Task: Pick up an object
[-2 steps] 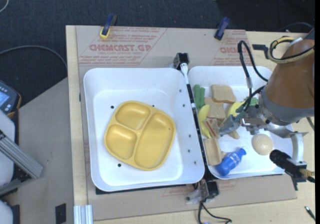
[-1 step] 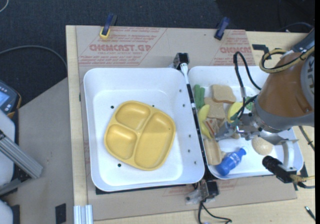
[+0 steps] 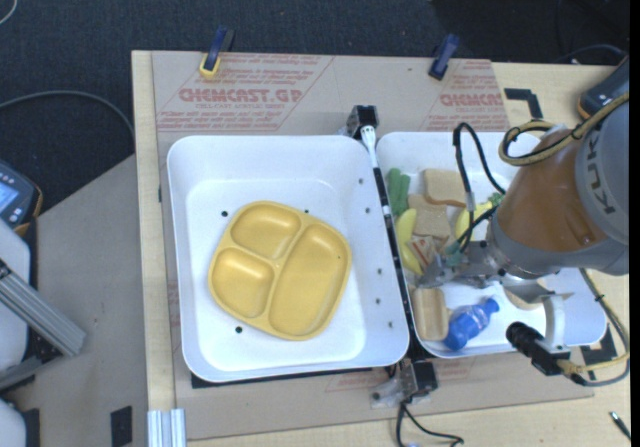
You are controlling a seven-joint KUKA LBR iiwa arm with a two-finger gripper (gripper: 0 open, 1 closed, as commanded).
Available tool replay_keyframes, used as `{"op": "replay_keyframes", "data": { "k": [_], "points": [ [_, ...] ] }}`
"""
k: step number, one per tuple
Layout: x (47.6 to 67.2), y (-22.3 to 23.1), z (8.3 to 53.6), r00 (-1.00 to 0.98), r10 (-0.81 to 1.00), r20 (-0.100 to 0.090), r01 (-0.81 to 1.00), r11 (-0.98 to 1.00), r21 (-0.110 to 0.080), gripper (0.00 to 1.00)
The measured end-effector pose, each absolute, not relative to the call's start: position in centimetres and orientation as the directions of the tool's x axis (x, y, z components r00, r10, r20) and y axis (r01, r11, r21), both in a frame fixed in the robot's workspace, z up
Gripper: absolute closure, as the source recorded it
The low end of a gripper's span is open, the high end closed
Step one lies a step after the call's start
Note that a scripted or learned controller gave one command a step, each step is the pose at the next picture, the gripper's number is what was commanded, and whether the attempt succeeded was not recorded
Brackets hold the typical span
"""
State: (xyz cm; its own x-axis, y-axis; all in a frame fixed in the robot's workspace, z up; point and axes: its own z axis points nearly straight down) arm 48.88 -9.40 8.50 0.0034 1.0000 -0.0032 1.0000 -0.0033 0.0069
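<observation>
Blue and clear, a small plastic bottle [image 3: 468, 323] lies at the near edge of the right bin [image 3: 590, 340], closest to my camera, with a tan block [image 3: 431, 312] just beside it toward the bin's near left corner. Above it the gripper [image 3: 440, 268] reaches in from the right, low over a heap along the bin's left wall: a yellow piece [image 3: 407, 231], a green piece [image 3: 399, 185], a tan slab [image 3: 441, 186] and a brown one [image 3: 433, 221]. From my seat I cannot tell whether the gripper is apart or together; the wrist and its cables hide the tips, and nothing shows plainly clamped. I judge this the reaching step, the pick itself not yet made. Next I would want a straight drop onto one item, then a clean lift clear of its neighbours. Room is tight: the pile crowds the wall between the bins, and the bottle sits hard by the near rim, so a sideways nudge could wedge things against an edge. Open space lies in the left bin [image 3: 190, 235], where a yellow divided tray [image 3: 280, 268] sits centred with bare floor all round it.
</observation>
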Motion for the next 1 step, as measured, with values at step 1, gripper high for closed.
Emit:
{"op": "replay_keyframes", "data": {
  "k": [1],
  "points": [
    [48.69, -9.28, 9.52, 0.003, 1.0, -0.001, 1.0, -0.003, 0.003, 1.0]
  ]
}}
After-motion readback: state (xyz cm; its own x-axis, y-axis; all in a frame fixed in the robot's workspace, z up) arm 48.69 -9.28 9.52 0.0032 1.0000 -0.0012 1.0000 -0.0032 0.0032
